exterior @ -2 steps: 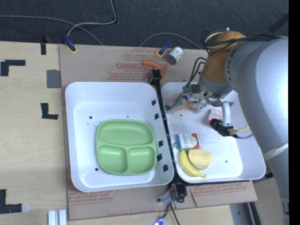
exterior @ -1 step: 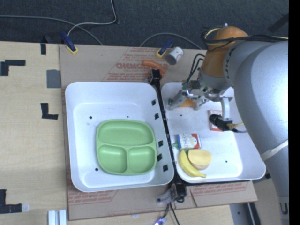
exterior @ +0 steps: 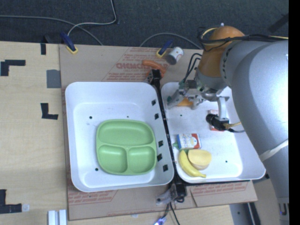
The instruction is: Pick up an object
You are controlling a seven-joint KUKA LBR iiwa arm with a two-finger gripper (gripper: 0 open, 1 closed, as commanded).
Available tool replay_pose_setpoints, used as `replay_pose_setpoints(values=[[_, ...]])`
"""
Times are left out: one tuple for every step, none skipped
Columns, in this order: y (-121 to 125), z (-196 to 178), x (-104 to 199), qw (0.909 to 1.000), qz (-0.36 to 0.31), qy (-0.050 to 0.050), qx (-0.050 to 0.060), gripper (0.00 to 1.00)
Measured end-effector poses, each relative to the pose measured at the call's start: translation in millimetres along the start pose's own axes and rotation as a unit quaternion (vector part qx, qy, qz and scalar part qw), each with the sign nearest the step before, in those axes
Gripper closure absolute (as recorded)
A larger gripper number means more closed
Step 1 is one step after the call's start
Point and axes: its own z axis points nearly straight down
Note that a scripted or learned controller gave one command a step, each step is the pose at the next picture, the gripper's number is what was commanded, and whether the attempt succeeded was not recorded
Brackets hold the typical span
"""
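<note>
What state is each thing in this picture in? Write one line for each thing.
Green tray: flat in the left bin, compartments bare.
Banana: lying in the right bin, against the yellow round piece.
Small carton: lying flat beside the banana.
Gripper: low over the right bin's far end.

A single fixed camera is mounted above the bench [exterior: 28, 125] and looks down at a slant. Both white bins sit in the middle of the frame: the left bin [exterior: 79, 125] and the right bin [exterior: 234, 163], side by side. The arm [exterior: 262, 93] enters from the right edge and appears large, being nearer the lens. Dark floor [exterior: 140, 8] crosses the top of the frame.
</note>
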Motion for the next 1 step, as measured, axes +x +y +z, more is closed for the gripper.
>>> replay_pose_setpoints(values=[[0.0,-0.1,0.1,1.0,0.0,0.0,0.0,0.0]])
